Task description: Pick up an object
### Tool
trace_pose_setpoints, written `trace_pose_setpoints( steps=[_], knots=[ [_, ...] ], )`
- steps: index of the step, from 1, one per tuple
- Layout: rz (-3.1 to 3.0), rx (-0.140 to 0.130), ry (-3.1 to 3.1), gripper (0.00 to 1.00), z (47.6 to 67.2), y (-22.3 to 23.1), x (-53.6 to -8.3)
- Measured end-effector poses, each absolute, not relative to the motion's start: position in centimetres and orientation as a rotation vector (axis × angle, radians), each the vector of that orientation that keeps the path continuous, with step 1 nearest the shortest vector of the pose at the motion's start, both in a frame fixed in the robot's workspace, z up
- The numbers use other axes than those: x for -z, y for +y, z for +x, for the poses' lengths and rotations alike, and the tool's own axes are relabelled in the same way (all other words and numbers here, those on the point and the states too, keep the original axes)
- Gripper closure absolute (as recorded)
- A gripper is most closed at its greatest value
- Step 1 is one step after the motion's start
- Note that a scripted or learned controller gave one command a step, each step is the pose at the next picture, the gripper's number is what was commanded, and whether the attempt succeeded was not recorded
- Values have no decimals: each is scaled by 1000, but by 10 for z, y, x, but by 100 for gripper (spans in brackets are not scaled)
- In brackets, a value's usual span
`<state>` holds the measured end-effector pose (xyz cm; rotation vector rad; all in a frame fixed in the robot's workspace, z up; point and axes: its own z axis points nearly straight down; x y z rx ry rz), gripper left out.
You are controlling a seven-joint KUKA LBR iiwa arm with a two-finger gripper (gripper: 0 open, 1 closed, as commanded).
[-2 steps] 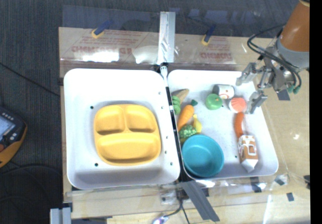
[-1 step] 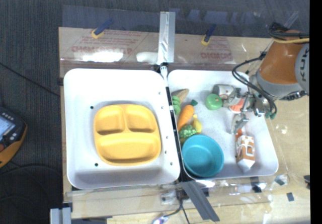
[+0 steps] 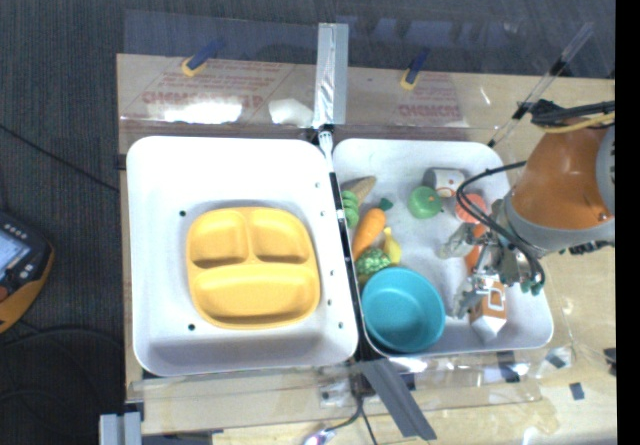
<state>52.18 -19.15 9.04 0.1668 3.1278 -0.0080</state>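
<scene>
small orange-and-white toy block [image 3: 490, 303] is seen near the right bin's [image 3: 400, 158] front right corner, right under the gripper [image 3: 480, 278]; whether it is gripped cannot be told. teal plastic bowl [image 3: 402, 308] is set just left, orange toy carrot [image 3: 368, 228] beyond it. yellow divided tray [image 3: 252, 265] is lying in the left bin [image 3: 160, 173].

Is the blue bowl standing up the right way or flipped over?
Right way up. The blue bowl sits in the right bin with its open mouth facing up; you can see its inside. Nothing shows inside it.
</scene>
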Motion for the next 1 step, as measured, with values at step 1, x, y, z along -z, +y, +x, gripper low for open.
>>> trace_pose_setpoints(
  steps=[1],
  knots=[
    [199,6,3124,0,554,-185,-90]
  ],
)
